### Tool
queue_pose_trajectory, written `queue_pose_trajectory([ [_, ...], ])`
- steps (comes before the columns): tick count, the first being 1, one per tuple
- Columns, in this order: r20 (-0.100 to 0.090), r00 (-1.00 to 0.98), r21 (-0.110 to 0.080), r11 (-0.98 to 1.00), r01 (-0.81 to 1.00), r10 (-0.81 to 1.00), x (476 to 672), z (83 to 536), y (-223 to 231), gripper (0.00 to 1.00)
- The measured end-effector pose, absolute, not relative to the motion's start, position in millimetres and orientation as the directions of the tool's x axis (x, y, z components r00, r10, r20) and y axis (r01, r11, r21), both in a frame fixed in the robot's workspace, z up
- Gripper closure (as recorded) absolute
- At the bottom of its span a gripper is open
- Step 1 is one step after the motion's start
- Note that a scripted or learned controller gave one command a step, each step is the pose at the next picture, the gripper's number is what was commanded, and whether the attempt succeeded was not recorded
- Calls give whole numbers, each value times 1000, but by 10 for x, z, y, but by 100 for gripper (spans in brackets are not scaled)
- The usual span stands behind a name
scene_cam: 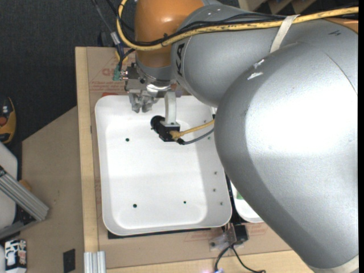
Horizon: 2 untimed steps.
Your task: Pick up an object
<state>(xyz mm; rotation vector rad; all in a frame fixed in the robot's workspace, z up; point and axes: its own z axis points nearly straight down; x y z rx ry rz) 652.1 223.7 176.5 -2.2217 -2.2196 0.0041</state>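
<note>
The gripper (138,103) hangs over the far end of the left bin (153,209), at about eleven o'clock from the bin's middle. Its short grey fingers point down toward the white floor near the bin's far rim. They seem to sit close together with nothing between them, but the slant of the view and the blur there leave it unsure — whether they are open or closed cannot be told.

Just beside the gripper, at its four o'clock, a pale bracket (170,108) drops from the wrist. At its lower end sits a small black block (161,128), from which a yellow cable (196,129) runs off toward three o'clock and under the arm.

Above the gripper, at twelve o'clock, is the orange band (162,13) of the wrist, with yellow and black cables looped around it. From there the big grey arm (284,124) spreads toward four o'clock and covers most of the right side, hiding nearly all of the right bin (245,210); just a white sliver of it shows at about five o'clock from the left bin's middle.

The left bin's floor shows a few small dark dots — one at nine o'clock, two toward six. No object to pick up can be made out on the visible floor.

The bins rest on a brown board (88,152).
</note>
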Motion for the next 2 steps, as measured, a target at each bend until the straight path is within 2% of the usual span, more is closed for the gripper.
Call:
queue_pose_trajectory([
  [1,-1,-1,1,1,1000,1000,6667,1460,2244,100],
  [2,1,-2,3,2,1000,1000,6668,1585,2251,100],
])
